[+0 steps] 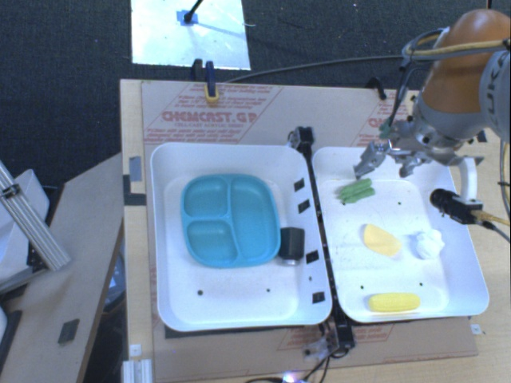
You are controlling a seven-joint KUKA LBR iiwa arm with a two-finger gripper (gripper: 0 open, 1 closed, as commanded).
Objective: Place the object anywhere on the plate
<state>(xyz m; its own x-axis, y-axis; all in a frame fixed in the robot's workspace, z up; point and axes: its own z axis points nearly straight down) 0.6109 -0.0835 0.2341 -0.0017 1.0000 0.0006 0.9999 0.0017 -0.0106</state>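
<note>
Bench w/ 2 bins (239, 313): 1 plate (231, 218), 4 objs, 1 gripper (389, 162).

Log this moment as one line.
claw: above right bin, near green object | holding: nothing seen | blue plate: left bin, bare

red "chemcast gp" print on the board (209, 118) behind the bins

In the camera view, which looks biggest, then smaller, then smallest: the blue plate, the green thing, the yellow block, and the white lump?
1. blue plate, by far the biggest.
2. yellow block and green thing look about alike; the block lies nearer the camera, so I won't rank them.
3. white lump, smallest.
</note>
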